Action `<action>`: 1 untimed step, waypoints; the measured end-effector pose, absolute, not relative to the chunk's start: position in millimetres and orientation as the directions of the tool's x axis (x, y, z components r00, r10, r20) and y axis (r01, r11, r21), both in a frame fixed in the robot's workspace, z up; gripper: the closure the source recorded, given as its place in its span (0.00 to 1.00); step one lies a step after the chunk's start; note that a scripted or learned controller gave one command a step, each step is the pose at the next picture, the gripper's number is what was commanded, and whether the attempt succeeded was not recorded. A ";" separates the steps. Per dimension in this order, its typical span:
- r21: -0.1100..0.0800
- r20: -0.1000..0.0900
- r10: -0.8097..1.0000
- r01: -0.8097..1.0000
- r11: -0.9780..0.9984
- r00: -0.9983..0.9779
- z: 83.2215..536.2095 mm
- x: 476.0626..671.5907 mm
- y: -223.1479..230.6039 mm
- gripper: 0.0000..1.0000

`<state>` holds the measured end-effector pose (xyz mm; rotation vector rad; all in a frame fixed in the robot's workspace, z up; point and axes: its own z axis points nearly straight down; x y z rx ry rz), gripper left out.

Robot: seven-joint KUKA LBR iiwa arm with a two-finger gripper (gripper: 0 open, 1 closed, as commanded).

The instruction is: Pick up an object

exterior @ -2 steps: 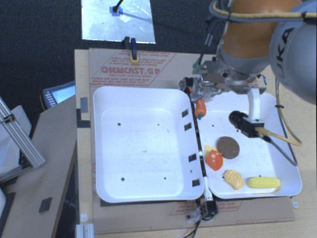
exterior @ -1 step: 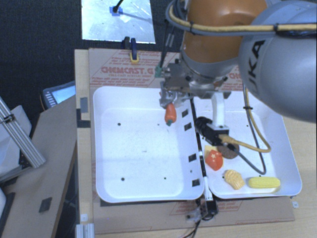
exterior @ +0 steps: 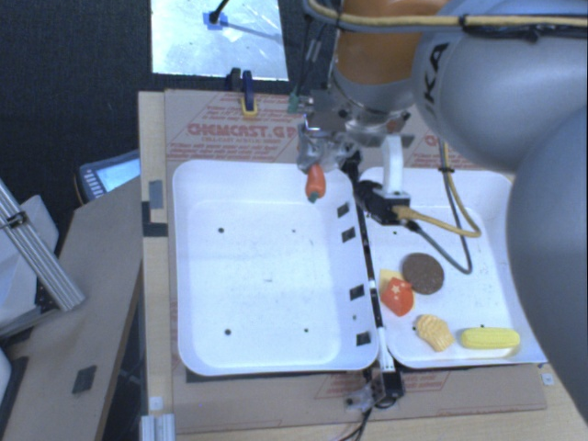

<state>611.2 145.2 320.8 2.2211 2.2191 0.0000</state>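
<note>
My gripper (exterior: 314, 163) hangs over the far right corner of the left bin (exterior: 211, 338), close to the divider between the bins. A small orange carrot-shaped object (exterior: 315, 185) sits between its fingers, its top pinched and its rounded end pointing down, lifted off the bin floor. In the right bin (exterior: 491, 196) lie a brown round disc (exterior: 424, 272), a red-orange piece (exterior: 397, 297) with a yellow sliver behind it, a tan ridged piece (exterior: 435, 332) and a yellow oblong object (exterior: 489, 339).
The large grey arm with its orange band (exterior: 395, 7) covers the upper right of the view and part of the right bin. A yellow cable (exterior: 457, 220) loops over the right bin. Black clips run along the divider (exterior: 356, 246).
</note>
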 end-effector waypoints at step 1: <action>-0.003 -0.002 1.000 1.000 -0.001 0.001 219.2 656.0 133.0 1.00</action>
